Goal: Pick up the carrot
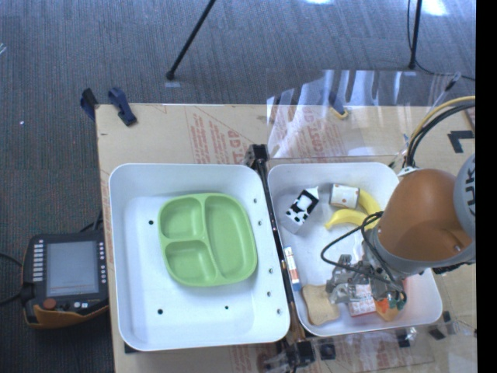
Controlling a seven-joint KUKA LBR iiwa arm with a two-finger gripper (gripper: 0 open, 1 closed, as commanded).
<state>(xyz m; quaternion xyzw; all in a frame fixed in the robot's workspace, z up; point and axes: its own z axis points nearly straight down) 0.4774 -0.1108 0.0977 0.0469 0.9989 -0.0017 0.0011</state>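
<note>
We look down on a brown cardboard-covered bench (178, 134) standing on dark grey carpet, with a handheld control pendant (68, 274) on the floor at far left and blue clamps (120, 106) at the bench's upper left corner. On the bench, the left bin (132, 208) holds a green divided plate (207, 238) lying flat near its middle. A black seam separates it from the right bin (373, 173), where things crowd together: a black-and-white patterned block (300, 207) near the upper left, a grey-and-white cylinder (340, 193) just beside it, a yellow banana (354, 213) curving below that, a slim tube (291, 267) along the left wall, and a tan slice of toast (317, 305) at the lower edge. The arm (423, 216) comes in from the right, its orange band bulking over the bin's right half, wrist pointed down toward the lower right corner. The claw (359, 284) sits low among clutter, over a red-and-white packet (359, 306); we cannot tell how its jaws stand. The carrot (386, 309) shows as a small orange piece just right of the claw, near the bin's lower right corner.
</note>
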